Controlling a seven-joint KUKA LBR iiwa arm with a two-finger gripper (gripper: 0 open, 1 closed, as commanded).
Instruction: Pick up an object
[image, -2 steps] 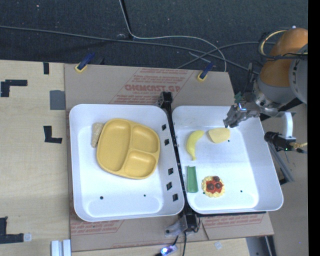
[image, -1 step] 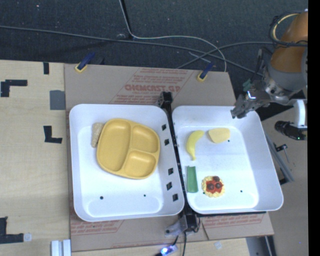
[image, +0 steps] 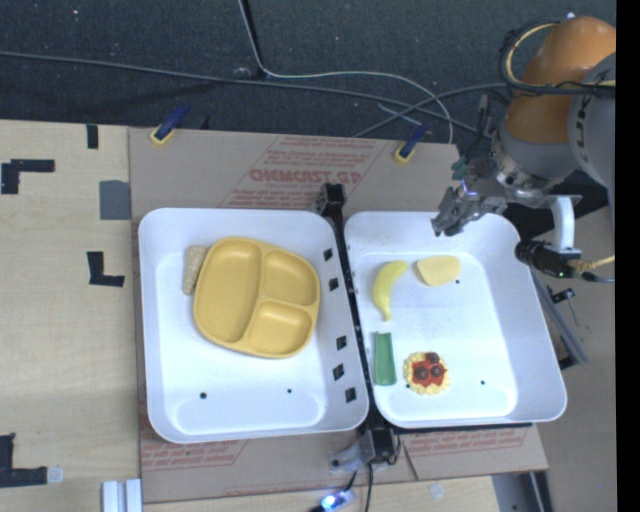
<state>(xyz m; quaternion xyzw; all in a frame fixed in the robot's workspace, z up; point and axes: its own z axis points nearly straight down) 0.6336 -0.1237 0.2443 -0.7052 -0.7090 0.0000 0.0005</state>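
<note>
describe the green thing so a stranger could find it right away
Start at the right-hand white bin. Along its left wall, just below the banana, lies a green stick. It is the one narrow, straight, green item there; its neighbours are yellow.

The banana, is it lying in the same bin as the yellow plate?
No, the banana lies in the right bin, while the yellow plate sits in the left bin.

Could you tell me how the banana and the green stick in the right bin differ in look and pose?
The banana is yellow and curved; the green stick is green and straight. The banana is thicker, tapering toward its ends, while the stick is a slim, even bar. The banana lies farther back, next to the pale yellow slice; the stick lies nearer the front, beside the small pizza. Both lie flat by the right bin's left wall.
</note>
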